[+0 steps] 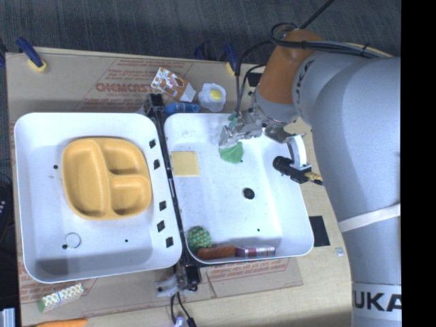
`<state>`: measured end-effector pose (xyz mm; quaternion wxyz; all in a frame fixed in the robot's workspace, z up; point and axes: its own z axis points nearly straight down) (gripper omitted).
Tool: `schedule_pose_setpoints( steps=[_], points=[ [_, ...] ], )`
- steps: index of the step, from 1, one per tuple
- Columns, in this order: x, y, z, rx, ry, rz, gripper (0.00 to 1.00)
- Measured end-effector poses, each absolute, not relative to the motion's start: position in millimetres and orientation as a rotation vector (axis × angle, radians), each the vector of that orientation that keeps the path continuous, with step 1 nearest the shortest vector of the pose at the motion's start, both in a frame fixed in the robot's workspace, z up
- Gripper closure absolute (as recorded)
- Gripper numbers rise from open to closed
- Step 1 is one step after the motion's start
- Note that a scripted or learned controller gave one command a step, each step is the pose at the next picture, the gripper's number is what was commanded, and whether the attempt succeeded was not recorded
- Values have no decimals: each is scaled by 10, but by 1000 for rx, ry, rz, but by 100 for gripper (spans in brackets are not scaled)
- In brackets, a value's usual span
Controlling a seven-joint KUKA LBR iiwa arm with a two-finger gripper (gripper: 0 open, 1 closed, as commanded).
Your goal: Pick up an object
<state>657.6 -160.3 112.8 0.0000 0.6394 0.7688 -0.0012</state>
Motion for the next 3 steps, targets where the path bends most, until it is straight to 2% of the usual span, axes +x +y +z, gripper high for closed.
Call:
schedule_pose_setpoints(
  steps=[1,2,3],
  points=[
    [6576,-1603,1126,2009,2416,-4,0],
    [6568,-1605,922,1414,2808,-2,0],
    [6575,-1604,1031,1408,2810,-4,100]
  ],
)
